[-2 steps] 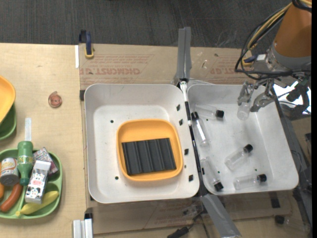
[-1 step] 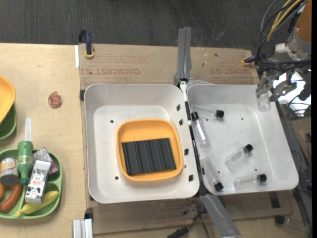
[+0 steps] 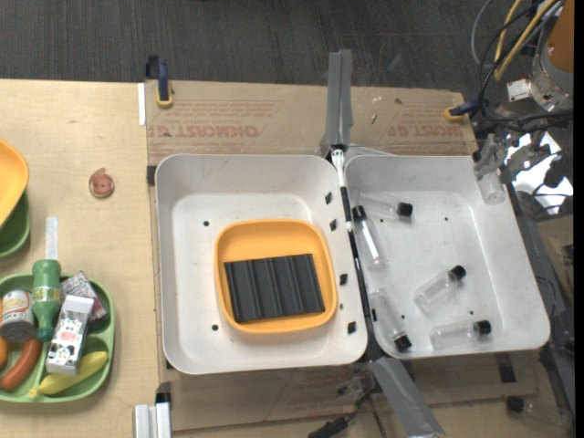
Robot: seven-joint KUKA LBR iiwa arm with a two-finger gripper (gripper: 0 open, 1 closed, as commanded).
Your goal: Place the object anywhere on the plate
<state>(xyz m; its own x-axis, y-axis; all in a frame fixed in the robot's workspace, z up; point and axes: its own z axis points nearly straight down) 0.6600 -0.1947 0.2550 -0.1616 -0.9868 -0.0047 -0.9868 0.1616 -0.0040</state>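
An orange plate (image 3: 274, 235) with a black ribbed pad on it lies in the left bin (image 3: 182, 272). Several clear vials with black caps lie in the right bin (image 3: 511, 272): one near the back (image 3: 391, 210), one in the middle (image 3: 438, 287), and one at the front (image 3: 456, 334). My gripper (image 3: 494, 164) hangs over the right bin's far right corner, among cables and glare. A pale, vial-like shape (image 3: 494, 188) shows just below it, and I cannot tell whether it is held.
A metal divider (image 3: 339, 108) runs between the bins. Outside the left bin, a green tray (image 3: 96, 359) of toy food and a yellow dish (image 3: 11, 185) sit on the wooden table. Cables (image 3: 520, 16) hang by the arm at top right.
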